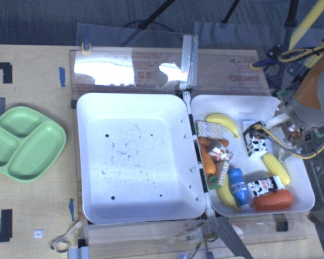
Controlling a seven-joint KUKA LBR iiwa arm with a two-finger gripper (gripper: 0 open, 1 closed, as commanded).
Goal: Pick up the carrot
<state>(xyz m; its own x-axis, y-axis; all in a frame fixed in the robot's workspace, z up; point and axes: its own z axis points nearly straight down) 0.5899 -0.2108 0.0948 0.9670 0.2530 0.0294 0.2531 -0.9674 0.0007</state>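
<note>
Fingers of the gripper (291, 129): state cannot be told, as the wrist housing and cables hide them at the right bin's far right edge. Nothing is seen held.

Carrot (208, 161) lies in the right bin (235, 102), hard against its left wall, running lengthwise along that wall. A small red-and-white packet (220, 152) touches its right side; a patterned packet (209, 129) lies just beyond its far end. A yellow banana (224, 123) sits behind these. A blue bottle (238, 186) lies near the carrot's near end, beside a second banana (225, 193). A corn cob (276, 168), two cow-patterned cartons (256, 139) (263, 186) and a red pepper (272, 199) occupy the bin's right half.

Left bin (135, 155) adjoins. A green divided plate (22, 142) rests on the counter (32, 204), well apart.
</note>
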